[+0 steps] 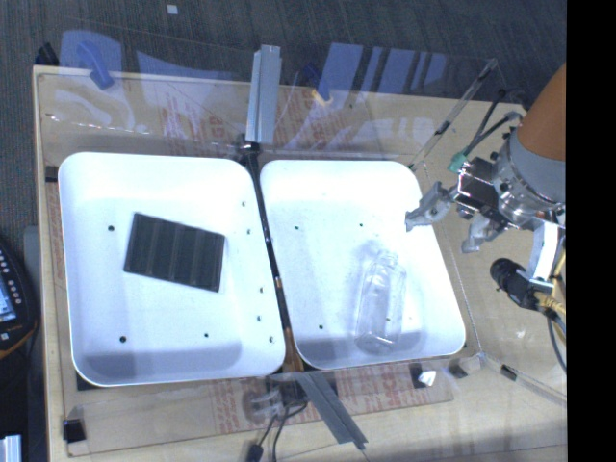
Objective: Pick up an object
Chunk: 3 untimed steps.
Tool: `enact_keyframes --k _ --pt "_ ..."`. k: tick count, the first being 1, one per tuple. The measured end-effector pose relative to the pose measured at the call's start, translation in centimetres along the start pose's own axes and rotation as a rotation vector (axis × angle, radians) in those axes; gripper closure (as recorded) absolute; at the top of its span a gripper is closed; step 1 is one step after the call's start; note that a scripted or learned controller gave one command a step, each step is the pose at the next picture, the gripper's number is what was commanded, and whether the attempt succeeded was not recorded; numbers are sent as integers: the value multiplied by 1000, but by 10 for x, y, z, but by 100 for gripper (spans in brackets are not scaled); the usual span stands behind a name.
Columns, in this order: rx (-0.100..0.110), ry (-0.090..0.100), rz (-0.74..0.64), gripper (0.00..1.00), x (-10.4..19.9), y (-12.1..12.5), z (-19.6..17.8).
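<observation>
**A:** What is there to pick from here?

**B:** Two candidates. A clear plastic bottle [379,296] lies on its side in the right bin [318,186], towards the near right part of the floor. A dark ribbed flat panel [175,251] lies in the left bin [87,176], roughly mid-floor, turned a little askew.

**A:** And the tool?

**B:** The tool [445,221] hangs over the right bin's far right rim, apart from both things. Its two fingers stand spread, with nothing between them.

**A:** Which one would you go for?

**B:** The bottle, since it is the nearer. It looks empty, so I'd judge it light. Thin clear plastic like that should give under pressure, and the surface is likely slick. Being round and on its side, it may also roll away from a glancing touch.

**A:** Where would you take hold?

**B:** Across the body, near the middle of its length, fingers straddling it from either side so they close square to its long axis. The narrower end points away from the camera; gripping there looks less sure, as a taper could squirt out. A moderate squeeze ought to do.

**A:** And the panel?

**B:** It seems stiff and thin, lying flat on the bin floor. There is little edge to catch, so I'd expect fingers to slide over it. Harder pick, in my view.

**A:** Any hazard near the bottle?

**B:** The bin's near wall is close to its base, which could crowd one finger.
</observation>
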<state>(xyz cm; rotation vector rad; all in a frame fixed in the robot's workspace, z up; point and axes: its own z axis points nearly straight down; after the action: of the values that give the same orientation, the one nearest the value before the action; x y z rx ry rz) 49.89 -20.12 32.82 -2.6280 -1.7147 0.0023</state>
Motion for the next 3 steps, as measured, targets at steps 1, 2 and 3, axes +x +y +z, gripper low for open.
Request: enact_keyframes --k 1,2,3 --pt "1 -2 250 0 33 -38 -9" --pt "-3 -1 308 0 -5 -22 -29" --pt "4 -2 690 0 29 -25 117"
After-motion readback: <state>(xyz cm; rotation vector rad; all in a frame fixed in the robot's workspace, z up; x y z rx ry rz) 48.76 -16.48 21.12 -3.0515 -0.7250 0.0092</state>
